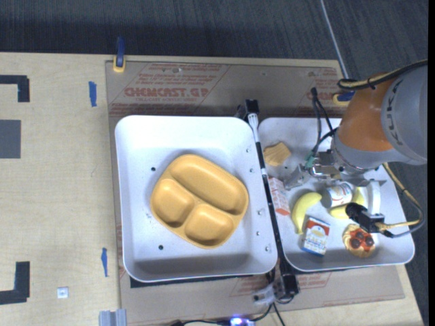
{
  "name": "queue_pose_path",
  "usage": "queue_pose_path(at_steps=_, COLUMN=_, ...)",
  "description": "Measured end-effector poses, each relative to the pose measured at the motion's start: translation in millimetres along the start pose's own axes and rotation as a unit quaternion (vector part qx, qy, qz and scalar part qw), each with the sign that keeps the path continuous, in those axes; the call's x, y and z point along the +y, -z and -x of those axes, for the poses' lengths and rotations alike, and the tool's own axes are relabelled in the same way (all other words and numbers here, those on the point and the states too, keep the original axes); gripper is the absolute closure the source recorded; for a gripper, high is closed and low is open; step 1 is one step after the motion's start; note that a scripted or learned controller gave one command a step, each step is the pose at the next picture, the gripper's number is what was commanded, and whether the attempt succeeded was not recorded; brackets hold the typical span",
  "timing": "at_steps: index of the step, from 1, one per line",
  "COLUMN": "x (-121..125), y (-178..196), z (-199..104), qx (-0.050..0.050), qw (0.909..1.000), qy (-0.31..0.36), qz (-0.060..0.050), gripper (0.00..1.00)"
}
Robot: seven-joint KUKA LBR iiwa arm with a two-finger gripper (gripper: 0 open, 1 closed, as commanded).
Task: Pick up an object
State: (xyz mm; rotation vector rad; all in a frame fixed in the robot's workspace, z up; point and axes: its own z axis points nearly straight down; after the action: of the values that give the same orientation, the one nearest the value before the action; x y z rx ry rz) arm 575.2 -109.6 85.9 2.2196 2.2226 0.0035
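The right bin (pixel 401 253) holds several small objects. A tan wedge (pixel 276 153) lies near its back left corner, and a yellow banana (pixel 303 208) rests in the middle. A small red and white box (pixel 315 235) sits toward the front, beside a round orange and red toy (pixel 358 240). A thin red and white packet (pixel 279 197) lies along the left wall. My gripper (pixel 338 195) hangs low over the middle of this bin, just right of the banana, and its body hides what is under it.
The left bin (pixel 129 141) carries a large yellow divided plate (pixel 198 199). The grey arm with its orange band (pixel 367 121) covers the right bin's back right part. Cables (pixel 319 114) trail over the bin's back rim.
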Motion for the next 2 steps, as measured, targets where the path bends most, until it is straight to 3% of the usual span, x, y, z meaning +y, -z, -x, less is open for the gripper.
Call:
queue_pose_path(at_steps=1, x=1.5, y=11.3, z=1.2, qx=-0.002, qw=1.0, qy=-0.001, qz=0.003, gripper=1.0)
queue_pose_path(at_steps=2, x=1.3, y=11.2, z=1.1, qx=-0.001, qw=1.0, qy=-0.001, qz=0.003, gripper=0.0)
